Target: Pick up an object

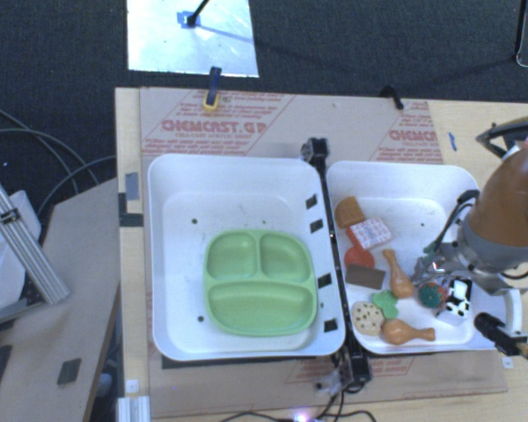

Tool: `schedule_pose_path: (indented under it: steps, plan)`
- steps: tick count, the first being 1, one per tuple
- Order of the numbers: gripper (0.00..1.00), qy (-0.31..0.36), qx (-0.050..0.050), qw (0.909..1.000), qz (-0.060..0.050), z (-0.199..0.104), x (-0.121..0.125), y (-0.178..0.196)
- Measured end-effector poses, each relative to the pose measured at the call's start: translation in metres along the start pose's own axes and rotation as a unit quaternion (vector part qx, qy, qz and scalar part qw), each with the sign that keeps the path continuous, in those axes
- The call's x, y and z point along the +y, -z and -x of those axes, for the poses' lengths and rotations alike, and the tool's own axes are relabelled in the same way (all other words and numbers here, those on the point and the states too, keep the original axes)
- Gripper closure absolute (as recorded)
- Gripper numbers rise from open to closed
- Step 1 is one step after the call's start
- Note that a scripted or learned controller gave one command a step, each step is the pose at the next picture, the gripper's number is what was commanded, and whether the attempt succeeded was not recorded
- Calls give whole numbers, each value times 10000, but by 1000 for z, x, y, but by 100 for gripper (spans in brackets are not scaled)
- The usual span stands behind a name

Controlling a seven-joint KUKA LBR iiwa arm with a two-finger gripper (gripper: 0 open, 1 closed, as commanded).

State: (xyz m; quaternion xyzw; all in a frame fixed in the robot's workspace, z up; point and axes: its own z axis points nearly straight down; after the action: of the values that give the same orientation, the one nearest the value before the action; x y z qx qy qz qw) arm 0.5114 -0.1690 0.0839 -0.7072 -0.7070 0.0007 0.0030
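**Gripper Descending over the Right Bin's Near Right Corner**

Lying closest to the camera, along the near wall of the right bin (396, 181), are a round speckled cookie (365, 316) and a tan drumstick (405, 331). The drumstick's long axis is running roughly parallel to that near wall, thick end toward the bin's middle, thin end pointing toward the right wall.

The gripper (436, 281) is hanging over the near right quarter of the same bin, with the arm's orange band (510, 205) sitting above it at the right edge. A teal ball (431, 295) is lying directly beneath the tool, and a black-and-white die (458, 299) is resting just beside it toward the right wall. A second drumstick (398, 275) is standing off toward the bin's centre, its axis running from far to near.

Finger opening cannot be told: the wrist body is covering the tips, and nothing is visibly held between them.

Judged from this layout, the teal ball is the likely target, since it is lying nearest the tool. Open room is limited here; the die, the near wall and the right wall are crowding the approach, so a straight vertical descent is appearing safest.

The left bin (172, 236) is carrying a green divided plate (260, 281), well apart from the work.
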Motion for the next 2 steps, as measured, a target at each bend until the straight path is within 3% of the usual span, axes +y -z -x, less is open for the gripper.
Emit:
schedule_pose_path:
  steps: [1,2]
  plan:
    - [100,4,-34,10000,56,39,42,2]
    - [100,73,-14,9999,96,-36,157,4]
